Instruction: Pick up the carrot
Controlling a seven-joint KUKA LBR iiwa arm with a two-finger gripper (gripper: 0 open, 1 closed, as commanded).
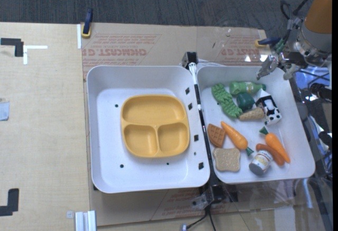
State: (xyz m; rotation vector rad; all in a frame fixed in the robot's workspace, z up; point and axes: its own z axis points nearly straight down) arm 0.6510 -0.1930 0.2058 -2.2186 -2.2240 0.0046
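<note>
Two orange carrots with green stubs lie in the right bin (301, 169). One carrot (235, 136) lies slantwise near the bin's middle, between a waffle and a toast slice. The other carrot (276, 147) lies nearer the right wall, beside a small can. My gripper (275, 69) hangs over the bin's far right corner, well behind both carrots. Its fingers stand apart with nothing between them.
Around the carrots lie a green leafy piece (224, 99), a dark green vegetable (244, 101), a black-and-white cow toy (270, 109), a waffle (216, 135), a toast slice (227, 159) and a can (260, 163). The left bin (100, 119) holds a yellow divided plate (155, 125).
</note>
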